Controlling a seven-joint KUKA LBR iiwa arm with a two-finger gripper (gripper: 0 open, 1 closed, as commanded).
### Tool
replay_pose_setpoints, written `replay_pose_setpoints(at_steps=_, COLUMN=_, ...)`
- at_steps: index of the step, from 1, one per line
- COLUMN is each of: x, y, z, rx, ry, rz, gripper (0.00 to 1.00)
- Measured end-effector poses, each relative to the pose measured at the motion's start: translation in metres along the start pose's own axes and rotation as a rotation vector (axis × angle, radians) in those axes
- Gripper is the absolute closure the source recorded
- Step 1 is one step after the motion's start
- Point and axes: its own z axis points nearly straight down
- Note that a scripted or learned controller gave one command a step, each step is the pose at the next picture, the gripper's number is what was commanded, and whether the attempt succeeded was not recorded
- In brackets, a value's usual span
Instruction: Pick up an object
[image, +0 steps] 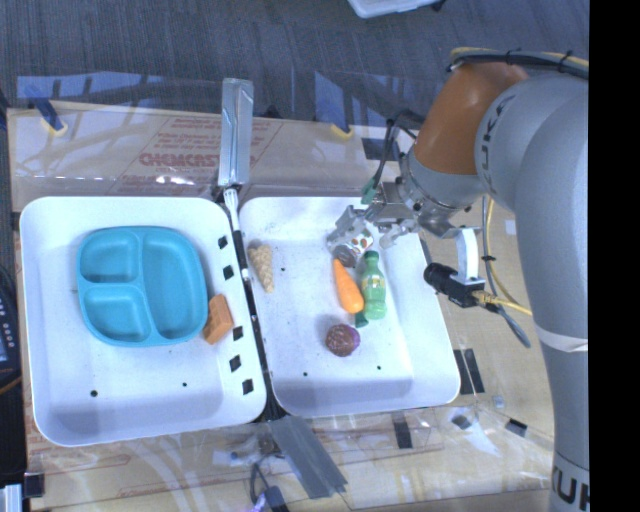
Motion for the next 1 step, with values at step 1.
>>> replay_pose_setpoints(at_steps=1, x=-0.0194, y=-0.0138, z=0.1148, rx=-0.003, ry=-0.001, rz=-0.025, gripper=0.00)
